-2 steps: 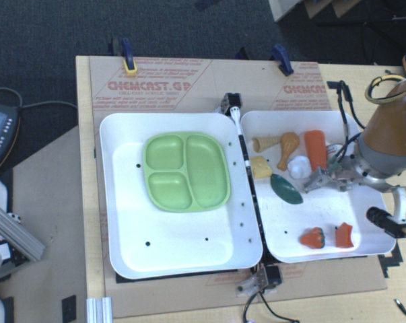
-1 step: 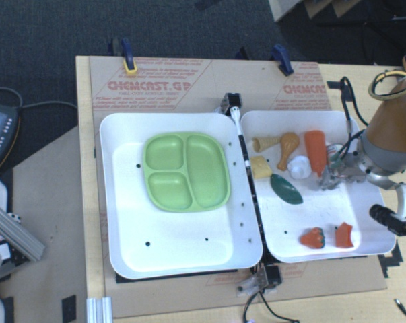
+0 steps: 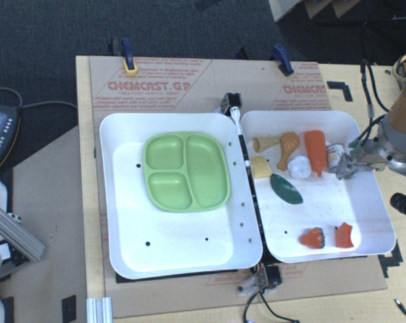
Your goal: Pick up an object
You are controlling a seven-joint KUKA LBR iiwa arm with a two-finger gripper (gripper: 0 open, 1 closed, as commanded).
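Presently the end effector (image 3: pixel 342 165) sits low over the right bin (image 3: pixel 371 210), near its right wall, just beside an orange cylinder (image 3: pixel 315 151); whether it is open or closed cannot be told. Nothing is visibly gripped. Leftward lie a white cap (image 3: pixel 299 167), a tan drumstick (image 3: pixel 287 149), a yellow block (image 3: pixel 260 167) and a dark green leaf (image 3: pixel 286 188). Two red pieces (image 3: pixel 312 237) rest near the front wall. The left bin (image 3: pixel 122 247) holds a green divided plate (image 3: pixel 187 171). Both bins rest on a counter (image 3: pixel 95 180) covered in brown printed board, clamped at the rear, above dark carpet (image 3: pixel 48 25).
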